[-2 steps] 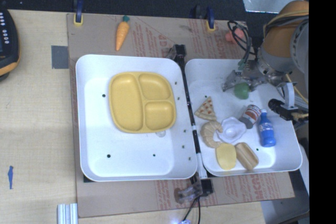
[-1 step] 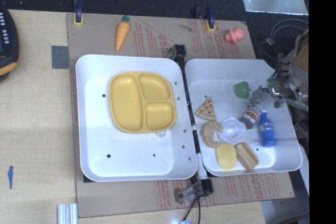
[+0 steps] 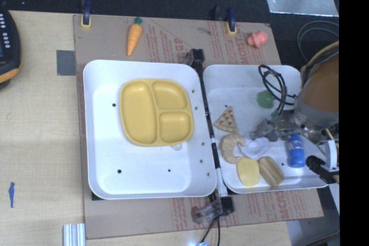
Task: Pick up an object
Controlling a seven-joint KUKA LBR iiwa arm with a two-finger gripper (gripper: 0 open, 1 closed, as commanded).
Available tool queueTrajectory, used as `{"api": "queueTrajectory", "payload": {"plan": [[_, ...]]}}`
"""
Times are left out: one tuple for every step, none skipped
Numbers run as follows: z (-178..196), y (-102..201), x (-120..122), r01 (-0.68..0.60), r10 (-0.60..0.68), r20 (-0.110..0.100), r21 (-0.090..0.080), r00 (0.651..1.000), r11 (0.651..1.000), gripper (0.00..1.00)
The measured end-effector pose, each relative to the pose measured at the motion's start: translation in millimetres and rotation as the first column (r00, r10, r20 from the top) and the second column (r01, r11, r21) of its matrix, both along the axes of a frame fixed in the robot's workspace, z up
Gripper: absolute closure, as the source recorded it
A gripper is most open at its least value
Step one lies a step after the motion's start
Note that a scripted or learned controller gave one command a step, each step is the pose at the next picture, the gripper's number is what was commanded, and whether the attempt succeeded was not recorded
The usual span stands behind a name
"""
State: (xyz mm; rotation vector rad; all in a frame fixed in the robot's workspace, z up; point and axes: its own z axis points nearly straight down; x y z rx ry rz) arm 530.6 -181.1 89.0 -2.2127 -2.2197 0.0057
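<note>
My gripper (image 3: 258, 139) reaches in from the right and hangs low in the right bin (image 3: 242, 80), over a white crumpled item (image 3: 253, 148). Around it lie a pizza slice toy (image 3: 225, 120), a beige croissant-like piece (image 3: 232, 146), a yellow block (image 3: 248, 171), a tan bread roll (image 3: 270, 170), a blue bottle (image 3: 296, 152) and a green object (image 3: 264, 99). The arm's orange band (image 3: 322, 86) sits at the right edge. Whether anything is between the fingers is hidden.
The left bin (image 3: 104, 170) holds a yellow divided plate (image 3: 155, 110). An orange carrot toy (image 3: 134, 36) and a pink toy (image 3: 258, 38) lie on the cardboard behind the bins. A black cable (image 3: 275, 84) loops over the right bin.
</note>
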Motion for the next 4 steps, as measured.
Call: {"api": "queueTrajectory", "payload": {"plan": [[55.0,-32.5,76.4,-0.002,0.002,0.015,-0.007,1.0,1.0,0.0],[12.9,-18.0,22.2,0.0,0.0,-0.001,0.0,1.0,1.0,0.0],[24.7,6.8,-2.7,0.0,0.0,0.001,-0.001,1.0,1.0,0.0],[103.9,-28.1,23.9,0.0,0.0,0.015,-0.007,1.0,1.0,0.0]]}}
